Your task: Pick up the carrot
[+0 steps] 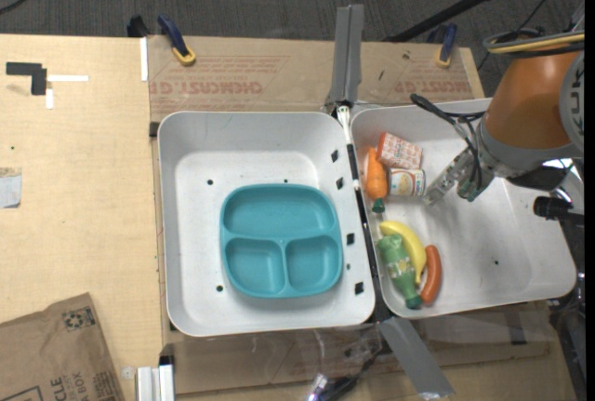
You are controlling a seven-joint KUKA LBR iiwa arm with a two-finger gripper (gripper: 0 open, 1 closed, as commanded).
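I note the hot dog (430, 275) lowest in the right bin (521, 269); carrot (374, 174) against its left wall; gripper (444, 186) nearby, finger spread indeterminable

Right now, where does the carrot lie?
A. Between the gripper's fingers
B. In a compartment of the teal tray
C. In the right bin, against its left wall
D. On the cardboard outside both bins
C: the carrot lies inside the right bin, close against its left wall, with the gripper apart to its right.
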